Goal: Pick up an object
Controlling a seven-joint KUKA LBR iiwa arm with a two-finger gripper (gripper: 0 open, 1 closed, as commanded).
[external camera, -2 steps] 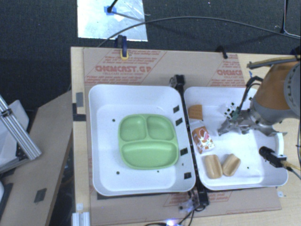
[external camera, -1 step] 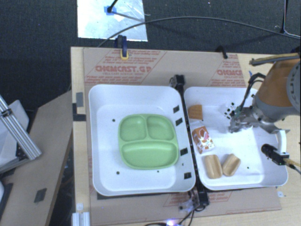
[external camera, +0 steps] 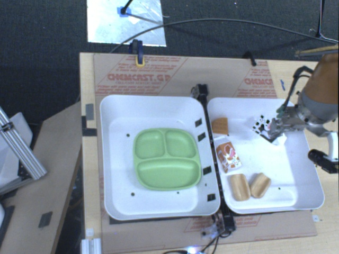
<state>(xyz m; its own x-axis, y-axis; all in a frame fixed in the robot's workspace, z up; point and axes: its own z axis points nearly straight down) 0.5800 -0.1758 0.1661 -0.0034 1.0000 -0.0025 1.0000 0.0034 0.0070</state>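
Camera view. Step in hand: prob. approach/descent for a pick, w/ gripper (external camera: 271, 132) low over the back part of right bin (external camera: 299, 165), arm reaching in from the right. Sits just beside a small black-and-white speckled obj (external camera: 260, 125), likely the target. Touching or not: too small to tell. Open or closed: cannot tell either, so no claim of a hold.

Next move, as a guess: needs centring over the speckled obj, going down to bin floor, closing, then lifting straight up. Risk: nudging so small a piece aside instead of catching it.

Containers:
- Right bin: speckled obj near back, by the gripper; tan block (external camera: 220, 126) at back-left corner; printed red-and-white packet (external camera: 228, 156) near left wall, mid; two bread-like rolls (external camera: 239, 187) side by side at front, touching or nearly.
- Left bin (external camera: 116, 142): one green divided plate (external camera: 167, 159), three compartments, roughly centred.

Both bins side by side on cardboard-covered counter (external camera: 132, 73).
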